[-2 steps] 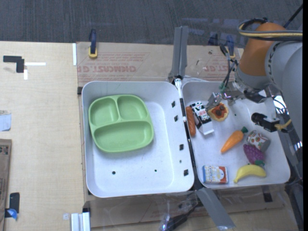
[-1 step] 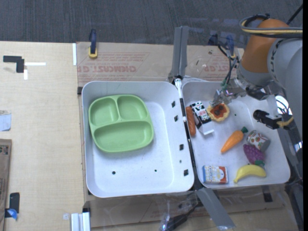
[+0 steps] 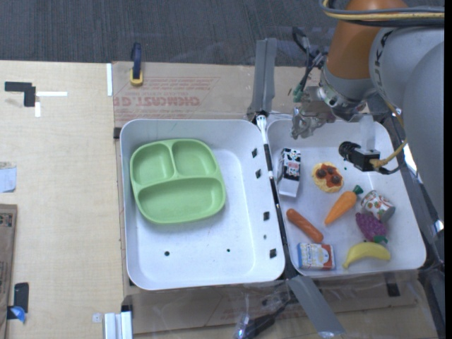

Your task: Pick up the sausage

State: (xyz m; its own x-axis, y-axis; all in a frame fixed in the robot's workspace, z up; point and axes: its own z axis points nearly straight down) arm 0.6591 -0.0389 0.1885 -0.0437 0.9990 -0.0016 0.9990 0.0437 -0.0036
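Note:
The sausage (image 3: 305,225), a short red-orange link, lies at a slant in the right bin (image 3: 406,182), near its left wall and towards the front. My gripper (image 3: 306,124) hangs over the back left corner of that bin, well behind the sausage and apart from it. Between the two stands a small cow-patterned carton (image 3: 289,170). Nothing shows in the gripper.
Around the sausage lie a carrot (image 3: 341,206), a small pizza (image 3: 328,176), purple grapes (image 3: 371,226), a banana (image 3: 366,253), a juice box (image 3: 316,256) and a wrapped sweet (image 3: 376,203). The left bin (image 3: 205,260) holds a green divided plate (image 3: 178,181).

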